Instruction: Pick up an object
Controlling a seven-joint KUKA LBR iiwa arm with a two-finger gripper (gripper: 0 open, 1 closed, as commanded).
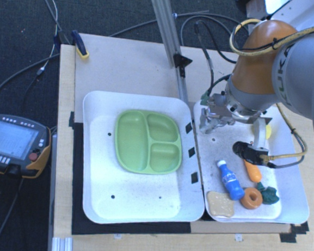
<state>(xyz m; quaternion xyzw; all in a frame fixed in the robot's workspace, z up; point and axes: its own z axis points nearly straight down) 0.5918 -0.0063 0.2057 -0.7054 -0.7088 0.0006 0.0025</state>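
The gripper [210, 121] hangs over the far left corner of the right bin [291, 180], close to the edge where the two bins meet. This view does not show whether it is released or clenched, and nothing can be seen gripped in it. Above it is the arm [294, 57], grey with an orange band, which comes in from the right.

The loose objects lie nearer the camera in the same bin, apart from the gripper. A blue bottle [230, 179] with a white cap lies at a slant, cap toward the gripper. Just right of it is an orange carrot [253, 172]. Nearer the front, an orange ring [252, 198] sits beside the bottle's base, and a dark green piece [269, 195] touches the ring's right side. A tan slab [220, 204] lies at the front left corner, just below the bottle. A bit of yellow [268, 131] shows at the far side of the bin, partly hidden by the robot.

In the left bin [134, 197] a green plate [148, 141] with three compartments lies flat, toward the far half.

Both bins rest on the bench [124, 64]. A metal post [165, 19] rises from the bench's far side. A blue and yellow clamp [79, 44] sits at its far left corner. A pendant [13, 145] with a lit screen lies on the dark floor to the left.
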